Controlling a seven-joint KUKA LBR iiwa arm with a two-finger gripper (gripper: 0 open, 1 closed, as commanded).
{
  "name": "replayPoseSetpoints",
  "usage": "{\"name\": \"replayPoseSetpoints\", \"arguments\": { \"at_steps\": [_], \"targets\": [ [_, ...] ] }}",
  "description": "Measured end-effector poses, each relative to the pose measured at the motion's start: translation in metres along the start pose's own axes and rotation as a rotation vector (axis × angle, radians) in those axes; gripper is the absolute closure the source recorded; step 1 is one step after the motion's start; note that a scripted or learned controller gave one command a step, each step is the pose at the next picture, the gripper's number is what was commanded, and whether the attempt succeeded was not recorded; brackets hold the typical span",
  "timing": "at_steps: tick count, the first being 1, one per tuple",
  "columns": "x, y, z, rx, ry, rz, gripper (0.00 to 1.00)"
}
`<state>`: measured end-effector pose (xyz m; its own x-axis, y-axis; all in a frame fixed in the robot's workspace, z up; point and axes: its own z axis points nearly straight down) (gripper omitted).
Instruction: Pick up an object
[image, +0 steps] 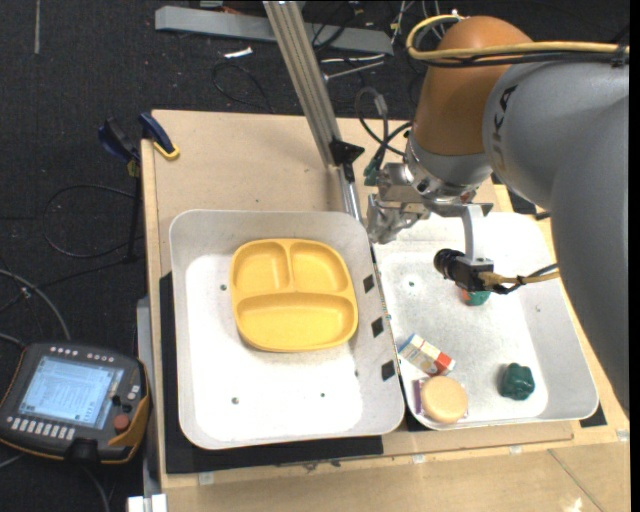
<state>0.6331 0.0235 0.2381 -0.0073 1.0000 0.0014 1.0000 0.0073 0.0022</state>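
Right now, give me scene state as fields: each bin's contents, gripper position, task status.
left bin: yellow divided plate, toward the far side
right bin: small carton, round tan disc, dark green lump, all near the front edge
gripper: over the right bin's far left corner, apart from all three items
task status: pick not yet done, all items lying in the bins

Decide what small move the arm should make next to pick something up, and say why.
Probably slide the claw toward the near edge of the right bin, over the small box. The claw is at that bin's far left corner, while the small box, tan disc and green lump all lie near the front edge.
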Motion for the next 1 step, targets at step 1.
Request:
{"name": "replayPoseSetpoints", "arguments": {
  "at_steps": [1],
  "targets": [
    [0.0647, 0.0066, 0.0012, 0.0, 0.0, -0.001, 1.0]
  ]
}}
